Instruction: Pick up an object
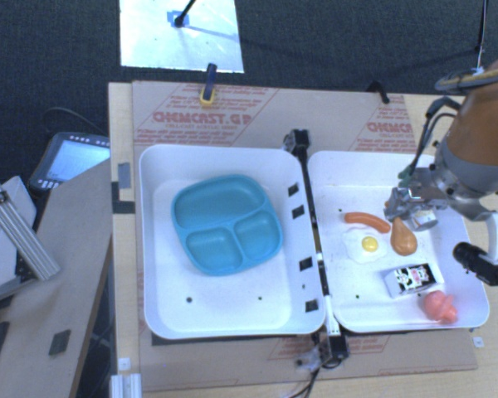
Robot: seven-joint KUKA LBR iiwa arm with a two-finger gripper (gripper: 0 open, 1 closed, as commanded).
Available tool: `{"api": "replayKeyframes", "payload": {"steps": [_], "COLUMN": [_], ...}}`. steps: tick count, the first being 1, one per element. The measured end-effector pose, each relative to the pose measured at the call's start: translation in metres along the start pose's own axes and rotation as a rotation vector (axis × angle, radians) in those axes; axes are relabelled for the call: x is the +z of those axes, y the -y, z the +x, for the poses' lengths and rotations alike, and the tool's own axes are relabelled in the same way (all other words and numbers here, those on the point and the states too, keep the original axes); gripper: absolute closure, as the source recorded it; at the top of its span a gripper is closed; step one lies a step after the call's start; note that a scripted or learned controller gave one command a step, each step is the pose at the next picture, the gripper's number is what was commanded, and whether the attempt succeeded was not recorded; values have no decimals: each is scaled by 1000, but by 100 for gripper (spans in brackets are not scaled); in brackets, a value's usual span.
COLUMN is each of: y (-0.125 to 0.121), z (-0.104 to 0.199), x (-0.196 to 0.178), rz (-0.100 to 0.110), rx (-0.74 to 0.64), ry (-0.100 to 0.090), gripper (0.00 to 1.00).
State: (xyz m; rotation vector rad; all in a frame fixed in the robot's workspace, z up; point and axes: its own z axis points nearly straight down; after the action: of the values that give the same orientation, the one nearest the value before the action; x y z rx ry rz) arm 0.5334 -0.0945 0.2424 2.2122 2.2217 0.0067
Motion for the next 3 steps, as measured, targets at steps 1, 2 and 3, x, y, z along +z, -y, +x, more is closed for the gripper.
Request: {"api": "replayKeyframes", "payload": {"steps": [1, 2, 3], "y": [-1, -17, -23], "z": [0, 46, 94], "x": [-24, -10, -13], "rz": [3, 6, 5], "rx": [0, -5, -5], "ry": [-1, -3, -3], "gripper": [100, 100, 100]}}
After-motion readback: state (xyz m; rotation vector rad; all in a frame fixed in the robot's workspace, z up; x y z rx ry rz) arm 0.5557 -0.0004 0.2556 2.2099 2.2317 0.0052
